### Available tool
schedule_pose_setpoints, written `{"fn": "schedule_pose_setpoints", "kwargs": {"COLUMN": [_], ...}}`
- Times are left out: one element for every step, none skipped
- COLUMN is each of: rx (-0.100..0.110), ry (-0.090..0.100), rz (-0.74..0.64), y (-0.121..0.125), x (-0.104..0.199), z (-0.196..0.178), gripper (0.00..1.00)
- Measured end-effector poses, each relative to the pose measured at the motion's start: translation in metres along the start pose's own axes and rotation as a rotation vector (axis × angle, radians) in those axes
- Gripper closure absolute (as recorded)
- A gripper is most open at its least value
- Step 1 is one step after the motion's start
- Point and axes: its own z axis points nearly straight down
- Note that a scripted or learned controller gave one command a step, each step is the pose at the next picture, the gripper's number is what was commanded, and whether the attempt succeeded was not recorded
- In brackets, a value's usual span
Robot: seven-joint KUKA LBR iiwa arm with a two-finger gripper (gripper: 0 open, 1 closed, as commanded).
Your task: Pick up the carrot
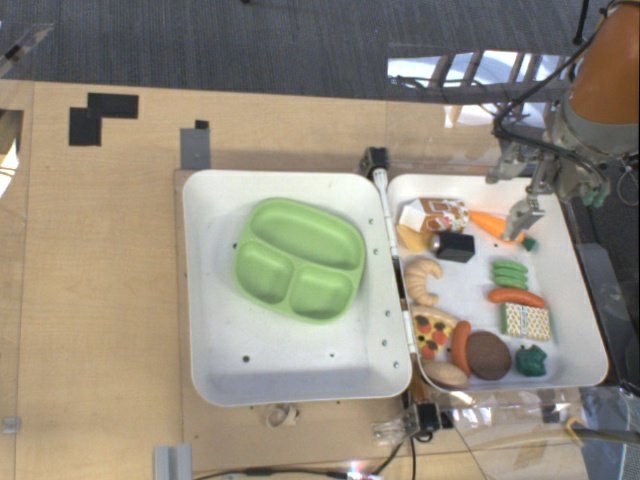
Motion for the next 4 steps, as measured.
{"fn": "schedule_pose_setpoints", "kwargs": {"rx": [-0.002, 0.001, 0.000, -0.001], "ry": [0.009, 0.016, -0.001, 0.000], "rz": [-0.005, 0.218, 0.215, 0.345], "y": [-0.033, -0.053, 0.003, 0.047], "x": [-0.012, -0.020, 0.001, -0.002], "z": [0.098, 0.139, 0.137, 0.137], "gripper": [0.00, 0.00, 0.00, 0.00]}}
